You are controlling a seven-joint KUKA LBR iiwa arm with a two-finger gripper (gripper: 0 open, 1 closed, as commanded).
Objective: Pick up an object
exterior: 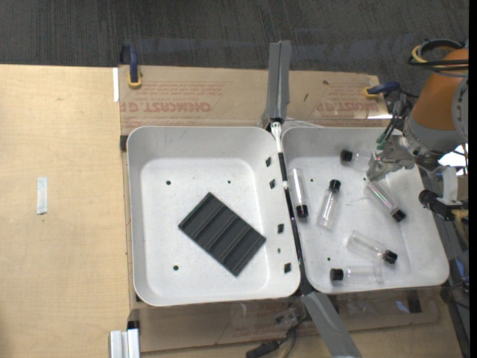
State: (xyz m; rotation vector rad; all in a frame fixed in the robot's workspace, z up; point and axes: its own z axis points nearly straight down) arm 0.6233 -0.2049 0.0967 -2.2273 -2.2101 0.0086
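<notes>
From above, the arm point(436, 99) reached in over the right bin point(417, 278), and the fingers point(382, 165) hung low near its upper right part; whether they were spread or pressed together, I could not tell. Just below and right of them lay a clear vial point(385, 202) with a black cap, another capped vial point(346, 156) just to their left. Further vials lay below-left, and far left, in the left bin point(149, 274), sat a dark ribbed tray point(221, 233).

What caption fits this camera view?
Gripper hovers over right bin of capped vials; left bin holds a ridged black tray.
</notes>
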